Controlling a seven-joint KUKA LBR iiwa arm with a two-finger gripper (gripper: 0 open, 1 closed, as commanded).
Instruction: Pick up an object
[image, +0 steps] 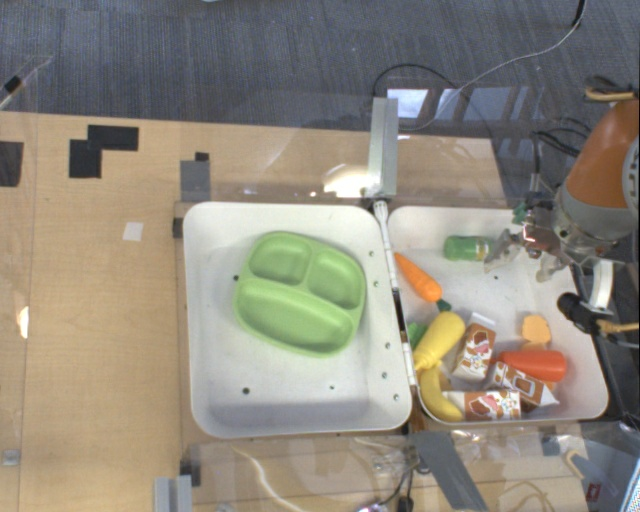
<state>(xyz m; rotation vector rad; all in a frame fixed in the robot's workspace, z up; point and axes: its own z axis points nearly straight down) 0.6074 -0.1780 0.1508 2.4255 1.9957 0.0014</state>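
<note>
My gripper (522, 256) hangs over the back of the right bin (500, 222), open, with nothing between its fingers. A small green bottle (464, 247) lies on its side just left of the left fingertip (497, 252). Farther forward in the same bin lie an orange carrot (417, 278), a yellow bottle (440, 339), a banana (436, 396), a red piece (535, 363), a small orange piece (536, 328) and three brown-and-white cartons (477, 352).
The left bin (215, 400) holds a green divided plate (300, 292). A metal post (384, 150) stands at the back between the bins. The things in the right bin crowd its front half.
</note>
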